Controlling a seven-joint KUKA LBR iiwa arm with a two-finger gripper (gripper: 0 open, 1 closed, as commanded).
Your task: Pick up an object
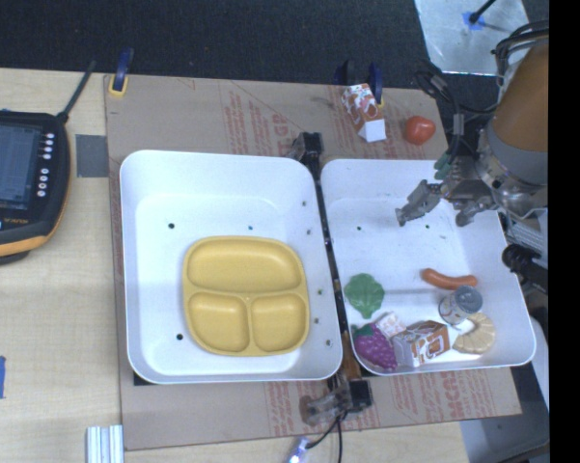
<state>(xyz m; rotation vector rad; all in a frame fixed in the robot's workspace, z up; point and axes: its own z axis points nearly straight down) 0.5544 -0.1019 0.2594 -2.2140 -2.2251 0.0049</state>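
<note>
Hot dog (449, 279): slim, orange-red, lying flat

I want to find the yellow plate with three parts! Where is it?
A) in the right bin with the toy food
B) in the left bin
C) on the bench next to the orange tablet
B: the yellow plate lies flat in the left bin, while the toy food, like the green piece, sits in the right bin.

Right bin (367, 186) upper floor bare and open, toy food (420, 331) crowding its near edge, yellow divided tray (245, 292) filling left bin (145, 258) middle
</note>
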